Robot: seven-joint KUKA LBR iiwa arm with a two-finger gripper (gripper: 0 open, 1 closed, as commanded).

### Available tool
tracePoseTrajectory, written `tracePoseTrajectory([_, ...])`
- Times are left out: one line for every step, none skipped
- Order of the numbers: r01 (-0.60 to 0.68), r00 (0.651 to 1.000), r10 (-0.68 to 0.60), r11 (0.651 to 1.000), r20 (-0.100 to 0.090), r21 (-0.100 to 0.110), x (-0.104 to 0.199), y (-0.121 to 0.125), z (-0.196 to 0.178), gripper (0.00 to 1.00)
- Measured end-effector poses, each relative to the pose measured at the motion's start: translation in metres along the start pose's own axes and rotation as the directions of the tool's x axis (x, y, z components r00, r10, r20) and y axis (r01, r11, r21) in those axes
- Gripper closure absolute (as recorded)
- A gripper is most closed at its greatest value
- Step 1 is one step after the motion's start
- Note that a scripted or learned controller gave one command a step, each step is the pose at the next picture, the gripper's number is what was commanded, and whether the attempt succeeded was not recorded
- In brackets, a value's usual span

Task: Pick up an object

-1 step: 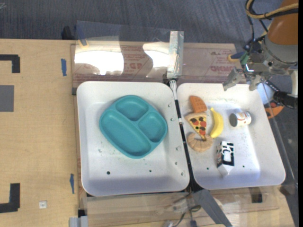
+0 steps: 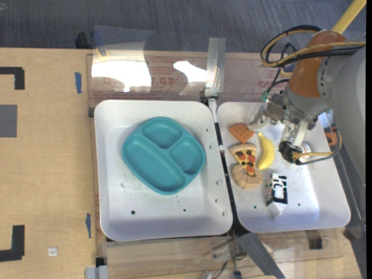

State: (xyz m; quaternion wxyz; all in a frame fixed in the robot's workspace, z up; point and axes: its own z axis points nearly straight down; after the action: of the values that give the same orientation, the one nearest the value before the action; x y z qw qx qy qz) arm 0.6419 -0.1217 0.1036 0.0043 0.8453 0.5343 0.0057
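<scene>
Gripper: your two-finger gripper hangs over the far part of the right shallow white bin; you cannot tell whether it is apart or together.
Nearest thing: flat orange toy wedge, just left of the gripper.
Other things to pick: yellow toy banana, toy pizza slice, round tan biscuit and black-and-white packet, on the bin's left side.
Left white bin: teal divided plastic plate.

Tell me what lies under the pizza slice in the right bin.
A tan round piece lies under the pizza slice. Its lower part shows; its upper part is covered.
</scene>
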Motion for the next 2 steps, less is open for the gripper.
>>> tracePoseTrajectory([-0.430,0.903,0.430,0.903,-0.012,-0.008,-0.031,-0.044,0.005,0.00])
tracePoseTrajectory([-0.730,0.684,0.730,0.684,-0.005,-0.004,0.013,-0.027,0.008,0.00])
